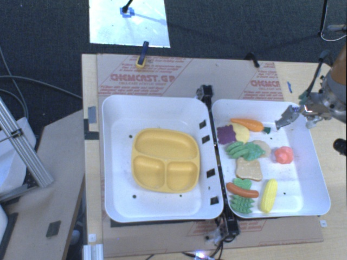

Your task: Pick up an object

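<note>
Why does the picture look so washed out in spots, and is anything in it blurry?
In the camera view, the pale sheet at the top reflects light as hazy glare; the white bins are bright enough to lose surface detail; the claw at the right looks soft and smeared, while the yellow tray and toy corn are fairly sharp.

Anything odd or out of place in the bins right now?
Nothing stands out. The toy food sits bunched in the right bin: carrot, bread slice, corn, pink piece. The yellow tray lies flat in the left bin. The gripper hovers at the right bin's far edge.
</note>
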`<state>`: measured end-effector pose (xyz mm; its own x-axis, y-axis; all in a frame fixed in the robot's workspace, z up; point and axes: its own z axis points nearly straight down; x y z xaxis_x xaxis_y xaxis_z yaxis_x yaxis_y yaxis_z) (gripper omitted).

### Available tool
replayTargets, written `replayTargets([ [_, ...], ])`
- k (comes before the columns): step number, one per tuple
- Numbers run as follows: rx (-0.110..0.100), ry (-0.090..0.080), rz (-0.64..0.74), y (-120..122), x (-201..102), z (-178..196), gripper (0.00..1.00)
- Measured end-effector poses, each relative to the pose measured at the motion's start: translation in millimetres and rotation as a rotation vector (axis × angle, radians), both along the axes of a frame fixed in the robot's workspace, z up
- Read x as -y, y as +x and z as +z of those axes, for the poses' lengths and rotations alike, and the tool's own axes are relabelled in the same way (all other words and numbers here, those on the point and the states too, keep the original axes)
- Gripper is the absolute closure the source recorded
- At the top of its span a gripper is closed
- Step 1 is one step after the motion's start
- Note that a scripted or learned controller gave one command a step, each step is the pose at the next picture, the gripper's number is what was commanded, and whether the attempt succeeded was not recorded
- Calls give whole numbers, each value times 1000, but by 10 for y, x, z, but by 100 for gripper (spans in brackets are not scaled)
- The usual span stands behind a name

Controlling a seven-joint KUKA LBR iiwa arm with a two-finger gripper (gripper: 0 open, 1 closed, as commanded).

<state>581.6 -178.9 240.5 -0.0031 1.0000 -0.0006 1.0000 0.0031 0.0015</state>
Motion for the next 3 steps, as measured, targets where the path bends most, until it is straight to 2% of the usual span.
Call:
replayTargets([
  [1,-8,2,-6,-424,289,-1637,0],
  [2,3,-1,-2,-378,280,-1451,100],
  [3,-4,1,-5,-952,281,-1360,100],
])
